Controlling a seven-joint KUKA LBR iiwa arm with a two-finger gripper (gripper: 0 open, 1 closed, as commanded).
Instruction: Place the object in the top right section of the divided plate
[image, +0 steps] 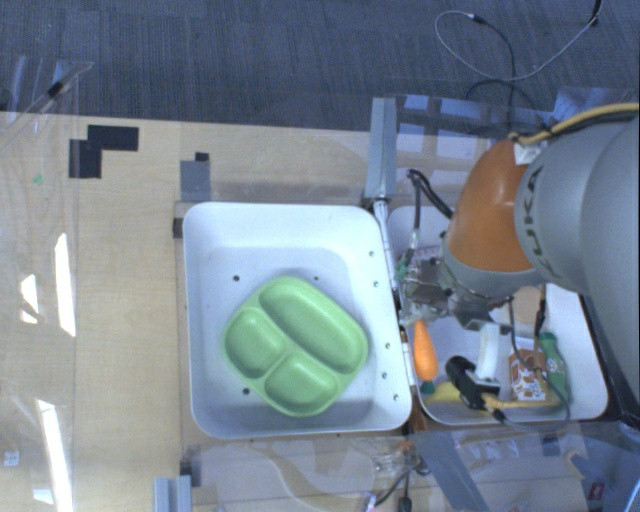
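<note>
Orange carrot (425, 350) — lengthwise up-view, tip perhaps far | right bin (585, 385) | fingers (428, 292): cannot tell

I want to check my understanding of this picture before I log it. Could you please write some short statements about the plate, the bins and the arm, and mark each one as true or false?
1. The green divided plate lies in the left bin. True.
2. The plate has four sections. False: it has three.
3. An orange carrot-shaped object lies in the right bin. True.
4. The orange object already rests on the plate. False: it lies in the right bin, near that bin's left wall.
5. The arm hangs above the left bin. False: it is above the right bin.
</note>
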